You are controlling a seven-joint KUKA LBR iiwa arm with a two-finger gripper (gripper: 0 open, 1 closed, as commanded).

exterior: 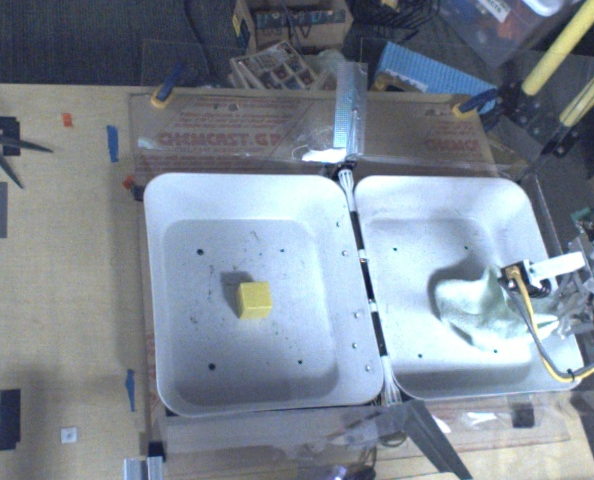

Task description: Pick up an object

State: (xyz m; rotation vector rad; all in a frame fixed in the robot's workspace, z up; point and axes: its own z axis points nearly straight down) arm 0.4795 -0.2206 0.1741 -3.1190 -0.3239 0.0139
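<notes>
Landmark: centre ridge, where the two bin rims meet.

Left bin, left of the ridge: one yellow cube sits on the floor, about midway between the ridge and the bin's far left wall. It stands apart from every wall, with bare floor on all four sides. Small dark specks are scattered around it.

Right bin, right of the ridge: a pale crumpled cloth lies well away from the ridge, bunched toward the bin's outer wall and near corner. The floor between the ridge and the cloth is bare, as is the upper half of the bin.

Gripper: on the far side of the cloth from the ridge, at the right bin's outer rim. It is close against the cloth's outer edge; contact unclear. Cannot tell whether it is wide or narrow, and nothing is seen held in it.
</notes>
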